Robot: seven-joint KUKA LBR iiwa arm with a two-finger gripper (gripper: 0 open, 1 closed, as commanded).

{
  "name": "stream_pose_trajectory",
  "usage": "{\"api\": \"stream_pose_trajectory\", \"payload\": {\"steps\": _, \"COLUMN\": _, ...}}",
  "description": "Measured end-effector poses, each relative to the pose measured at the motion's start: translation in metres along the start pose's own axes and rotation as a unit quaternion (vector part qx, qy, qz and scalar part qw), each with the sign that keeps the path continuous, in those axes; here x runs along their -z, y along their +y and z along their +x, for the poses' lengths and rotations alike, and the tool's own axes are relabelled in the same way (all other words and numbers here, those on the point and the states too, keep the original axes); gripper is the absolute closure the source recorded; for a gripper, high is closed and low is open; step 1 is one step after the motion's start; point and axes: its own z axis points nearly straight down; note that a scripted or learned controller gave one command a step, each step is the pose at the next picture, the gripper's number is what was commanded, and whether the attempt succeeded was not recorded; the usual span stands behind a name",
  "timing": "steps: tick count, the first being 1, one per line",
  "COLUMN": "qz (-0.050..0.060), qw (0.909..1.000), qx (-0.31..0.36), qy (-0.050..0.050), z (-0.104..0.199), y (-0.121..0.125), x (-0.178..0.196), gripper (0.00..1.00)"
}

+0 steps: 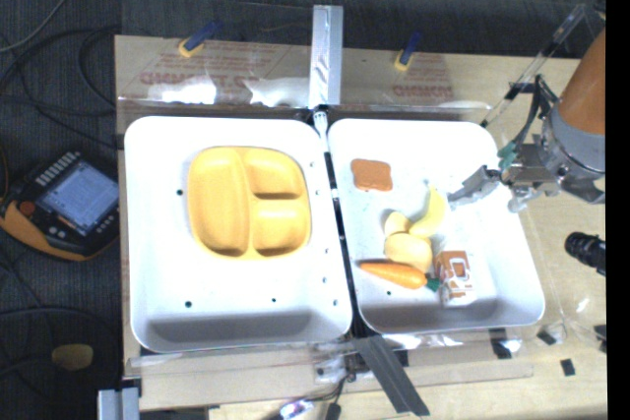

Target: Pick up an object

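Observation:
The right bin holds several toy foods. A brown square slice lies toward the back left. A yellow banana leans against two pale round pieces near the middle. An orange carrot lies in front of them, next to a small orange-and-white carton. My gripper hangs over the bin's right side, just right of the banana and apart from it. Nothing shows in its grasp.
The left bin holds a yellow divided tray. A metal post stands behind the seam between the bins. A handheld controller lies on the floor at far left.

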Motion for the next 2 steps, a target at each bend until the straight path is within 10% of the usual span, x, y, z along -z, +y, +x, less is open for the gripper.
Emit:
{"api": "stream_pose_trajectory", "payload": {"steps": 1, "qz": 0.001, "qw": 0.9997, "qx": -0.023, "qy": 0.000, "z": 0.056, "y": 0.003, "x": -0.146, "gripper": 0.00}}
{"api": "stream_pose_trajectory", "payload": {"steps": 2, "qz": -0.005, "qw": 0.9998, "qx": -0.021, "qy": 0.000, "z": 0.018, "y": 0.038, "x": -0.185, "gripper": 0.00}}
